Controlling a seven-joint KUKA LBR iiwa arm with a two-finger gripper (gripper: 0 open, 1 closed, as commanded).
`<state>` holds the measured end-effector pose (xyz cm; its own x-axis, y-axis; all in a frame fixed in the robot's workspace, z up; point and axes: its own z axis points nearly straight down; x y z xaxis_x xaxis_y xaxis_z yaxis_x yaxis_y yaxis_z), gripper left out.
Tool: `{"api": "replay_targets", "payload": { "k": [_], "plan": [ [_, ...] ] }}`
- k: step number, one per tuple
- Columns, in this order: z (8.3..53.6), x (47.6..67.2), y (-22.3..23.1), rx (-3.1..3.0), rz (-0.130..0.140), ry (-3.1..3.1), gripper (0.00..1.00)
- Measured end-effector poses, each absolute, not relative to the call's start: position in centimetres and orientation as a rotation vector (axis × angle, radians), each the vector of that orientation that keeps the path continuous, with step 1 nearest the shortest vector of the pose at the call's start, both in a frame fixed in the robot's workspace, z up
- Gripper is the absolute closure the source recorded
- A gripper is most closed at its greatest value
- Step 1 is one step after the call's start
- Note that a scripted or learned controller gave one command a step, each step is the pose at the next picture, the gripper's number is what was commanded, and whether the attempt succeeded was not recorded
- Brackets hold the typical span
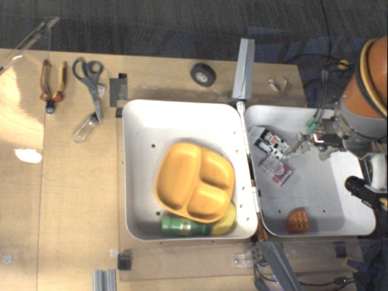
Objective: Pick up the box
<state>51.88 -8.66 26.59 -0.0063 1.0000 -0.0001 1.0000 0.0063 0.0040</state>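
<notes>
Worktop [60, 193]: pale wood, left bin [139, 138] and right bin [339, 180] side by side.
Box [274, 157]: I read it as the small packet lying flat by the right bin's left wall.
Tool [312, 141]: poised just beside the box, likely lining up a grasp; clenched or released, I cannot tell.

text: none legible | box [270, 143] print (too small) unreadable

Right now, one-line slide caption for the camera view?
Arm at the right bin's edge, box and a brown object inside; left bin holds a yellow divided tray.
</notes>
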Motion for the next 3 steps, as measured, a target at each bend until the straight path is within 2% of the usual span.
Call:
{"api": "replay_targets", "payload": {
  "k": [1,2,3],
  "plan": [
    [18.4,55.2,-5.0,2.135,0.003,2.302,0.00],
    [8.9,55.5,-11.9,2.037,0.010,2.376,0.00],
    [10.1,55.8,-12.0,2.029,0.016,2.372,1.00]
  ]
}}
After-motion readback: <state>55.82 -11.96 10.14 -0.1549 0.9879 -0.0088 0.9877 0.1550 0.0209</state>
